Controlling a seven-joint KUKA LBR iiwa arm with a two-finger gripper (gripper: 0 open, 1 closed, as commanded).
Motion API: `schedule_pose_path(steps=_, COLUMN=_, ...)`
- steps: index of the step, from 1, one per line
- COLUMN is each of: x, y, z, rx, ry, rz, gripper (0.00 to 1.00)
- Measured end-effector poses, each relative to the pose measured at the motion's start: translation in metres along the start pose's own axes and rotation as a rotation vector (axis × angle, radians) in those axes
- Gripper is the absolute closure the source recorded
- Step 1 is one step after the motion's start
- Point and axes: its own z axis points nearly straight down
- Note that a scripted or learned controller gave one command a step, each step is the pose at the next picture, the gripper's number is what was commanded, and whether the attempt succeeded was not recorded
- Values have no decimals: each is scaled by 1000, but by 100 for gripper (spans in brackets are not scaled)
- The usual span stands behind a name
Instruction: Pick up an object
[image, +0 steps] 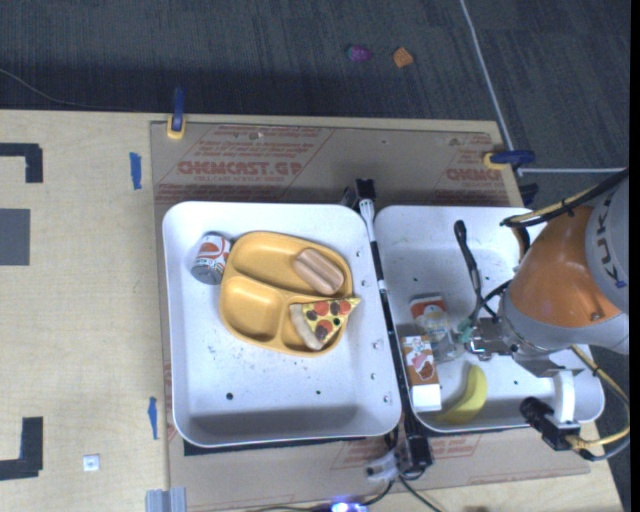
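The gripper (452, 338) hovers low with the small carton (428, 312) just beside it and the banana (468, 390) below, so it should centre first; its grasp state cannot be told.

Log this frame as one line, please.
phase: reaching | tool: low in right bin, by carton and banana | left bin: yellow tray, hot dog, pizza slice, can

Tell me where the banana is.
The banana lies at the front of the right bin, just right of the small carton and below the gripper.
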Motion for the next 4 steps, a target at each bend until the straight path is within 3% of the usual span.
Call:
schedule_pose_path(steps=1, x=-3, y=2, z=-11, rx=-10, ry=-8, rz=3, gripper=100)
schedule_pose_path(steps=2, x=-3, y=2, z=-11, rx=-9, ry=-8, rz=3, gripper=0)
schedule_pose_path(steps=3, x=1, y=-1, z=0, rx=3, ry=-1, rz=2, gripper=0)
schedule_pose_path(steps=4, x=-1, y=2, z=-11, rx=-8, ry=-8, rz=4, gripper=100)
